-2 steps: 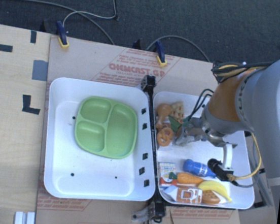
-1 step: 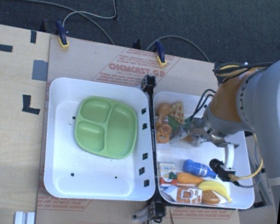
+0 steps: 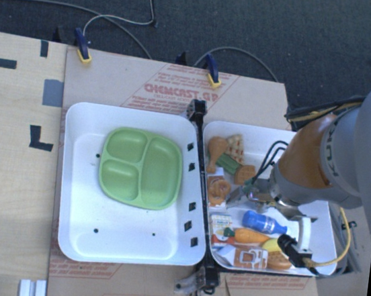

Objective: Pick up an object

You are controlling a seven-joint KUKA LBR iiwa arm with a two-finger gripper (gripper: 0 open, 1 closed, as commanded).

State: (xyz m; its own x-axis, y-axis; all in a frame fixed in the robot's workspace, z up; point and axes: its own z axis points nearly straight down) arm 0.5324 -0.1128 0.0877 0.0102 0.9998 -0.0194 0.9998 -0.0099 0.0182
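The right bin (image 3: 325, 216) holds a heap of toy food. Along its left side lie a drumstick (image 3: 217, 145), a waffle piece (image 3: 235, 143), a green item (image 3: 228, 162), an orange piece (image 3: 245, 173) and a brown pretzel (image 3: 218, 190). Toward the front are a blue bottle (image 3: 264, 222), a carrot (image 3: 249, 237), a yellow piece (image 3: 272, 245) and a printed box (image 3: 249, 257). My gripper (image 3: 246, 194) hangs low over the middle of this bin, just right of the pretzel and above the blue bottle. I see nothing lifted in it.
The left bin (image 3: 76, 184) carries a green divided plate (image 3: 141, 168). A black divider (image 3: 198, 179) runs between the bins. The arm's grey body and orange band (image 3: 306, 160) cover the right bin's far right part. Cables trail behind the bench.
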